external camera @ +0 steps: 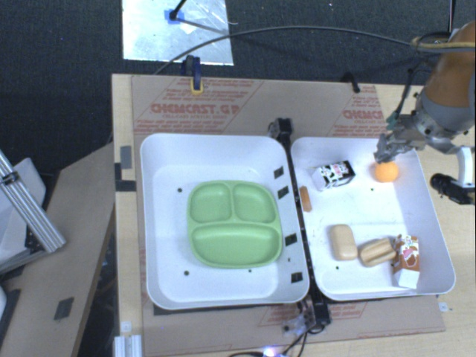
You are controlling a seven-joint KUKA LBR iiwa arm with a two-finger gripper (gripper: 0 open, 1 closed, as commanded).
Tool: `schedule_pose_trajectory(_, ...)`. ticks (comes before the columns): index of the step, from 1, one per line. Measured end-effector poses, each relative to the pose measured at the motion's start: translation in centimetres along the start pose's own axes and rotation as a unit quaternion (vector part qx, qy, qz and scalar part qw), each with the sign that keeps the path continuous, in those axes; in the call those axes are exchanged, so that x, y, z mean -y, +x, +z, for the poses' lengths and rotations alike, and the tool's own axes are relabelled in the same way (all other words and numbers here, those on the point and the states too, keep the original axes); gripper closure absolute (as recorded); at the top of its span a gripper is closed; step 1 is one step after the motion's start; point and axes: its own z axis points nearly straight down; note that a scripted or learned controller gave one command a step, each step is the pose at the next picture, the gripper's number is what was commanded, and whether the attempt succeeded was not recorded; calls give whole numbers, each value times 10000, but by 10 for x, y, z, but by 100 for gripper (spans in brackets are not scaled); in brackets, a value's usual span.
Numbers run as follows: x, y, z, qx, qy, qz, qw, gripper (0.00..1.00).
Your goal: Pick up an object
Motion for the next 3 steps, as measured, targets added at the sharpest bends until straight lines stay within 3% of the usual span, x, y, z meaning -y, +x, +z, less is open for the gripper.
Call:
schedule_pose_trajectory(1, -2, 0, -55, 1, 2, -4, 10000, 100)
schedule_pose_trajectory(3, 14, 110, -52, -18, 45, -17, 10000, 100)
